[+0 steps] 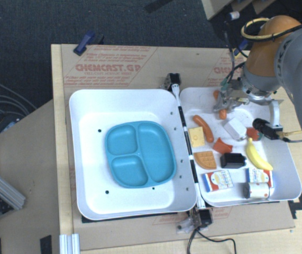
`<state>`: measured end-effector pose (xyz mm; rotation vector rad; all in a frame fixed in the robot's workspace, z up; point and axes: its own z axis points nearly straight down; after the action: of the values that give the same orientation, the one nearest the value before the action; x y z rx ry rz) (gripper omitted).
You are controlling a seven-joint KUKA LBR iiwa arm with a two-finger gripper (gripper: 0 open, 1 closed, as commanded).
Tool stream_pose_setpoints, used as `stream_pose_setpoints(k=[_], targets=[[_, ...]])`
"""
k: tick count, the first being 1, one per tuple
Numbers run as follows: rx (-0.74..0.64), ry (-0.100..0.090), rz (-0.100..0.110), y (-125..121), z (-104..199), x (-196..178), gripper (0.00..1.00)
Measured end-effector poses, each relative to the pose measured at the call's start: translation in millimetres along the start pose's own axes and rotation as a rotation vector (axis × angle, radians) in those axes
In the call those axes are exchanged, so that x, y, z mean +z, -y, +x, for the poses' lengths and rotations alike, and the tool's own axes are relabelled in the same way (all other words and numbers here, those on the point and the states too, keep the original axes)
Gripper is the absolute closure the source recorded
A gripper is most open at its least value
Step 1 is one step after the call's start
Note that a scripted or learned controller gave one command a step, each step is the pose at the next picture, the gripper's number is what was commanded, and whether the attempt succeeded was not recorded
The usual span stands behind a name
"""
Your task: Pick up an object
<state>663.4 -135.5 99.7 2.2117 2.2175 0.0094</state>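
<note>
Partly hidden: jaws (pixel 223 106) low in right bin (pixel 291 165), grip unclear.

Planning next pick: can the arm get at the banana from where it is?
Probably yes. The banana lies uncovered in the right bin, nothing on top; the gripper sits at the bin's far end.

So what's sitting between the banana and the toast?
In the camera view, a small black block lies between the banana and the toast.
</note>
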Motion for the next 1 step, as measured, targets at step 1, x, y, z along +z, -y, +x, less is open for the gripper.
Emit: stream_pose_setpoints(k=[1], targets=[[0.001, -0.003, 0.009, 33.2, 50.0, -133.6, 1.0]])
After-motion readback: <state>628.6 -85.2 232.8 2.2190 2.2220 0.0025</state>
